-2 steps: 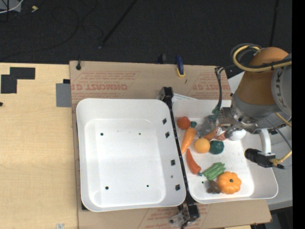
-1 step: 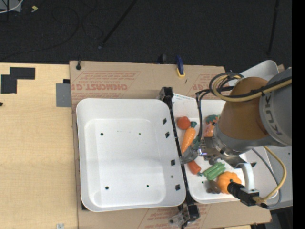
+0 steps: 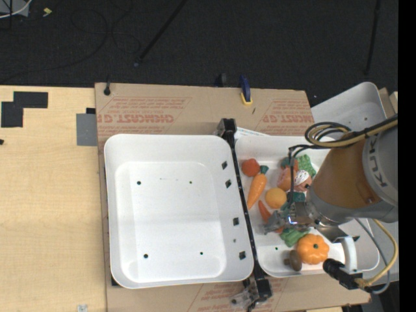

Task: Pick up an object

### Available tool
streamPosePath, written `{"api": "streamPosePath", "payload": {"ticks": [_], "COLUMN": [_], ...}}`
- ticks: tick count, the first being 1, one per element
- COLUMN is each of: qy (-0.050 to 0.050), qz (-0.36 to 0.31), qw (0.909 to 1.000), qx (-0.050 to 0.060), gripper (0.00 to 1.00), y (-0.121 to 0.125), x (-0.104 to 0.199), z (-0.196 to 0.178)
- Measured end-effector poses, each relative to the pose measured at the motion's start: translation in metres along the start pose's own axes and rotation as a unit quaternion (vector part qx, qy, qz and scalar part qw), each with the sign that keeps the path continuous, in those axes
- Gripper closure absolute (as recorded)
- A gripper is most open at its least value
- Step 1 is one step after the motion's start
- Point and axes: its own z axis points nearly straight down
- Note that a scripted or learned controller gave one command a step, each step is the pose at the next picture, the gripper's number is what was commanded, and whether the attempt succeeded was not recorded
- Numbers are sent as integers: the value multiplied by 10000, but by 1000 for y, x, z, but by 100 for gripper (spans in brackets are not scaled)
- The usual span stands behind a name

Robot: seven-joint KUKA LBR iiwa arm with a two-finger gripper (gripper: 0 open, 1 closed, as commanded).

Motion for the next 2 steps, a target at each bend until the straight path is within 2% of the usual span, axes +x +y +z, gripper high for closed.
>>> {"api": "streamPosePath", "payload": {"ticks": [1,2], "qy": [-2,9], "qz": [26,-22], "qw": [10000,10000], "qx": [7,27], "gripper": [100,100], "y": [0,94], "x": [-1,-4], "z": [-9,13]}}
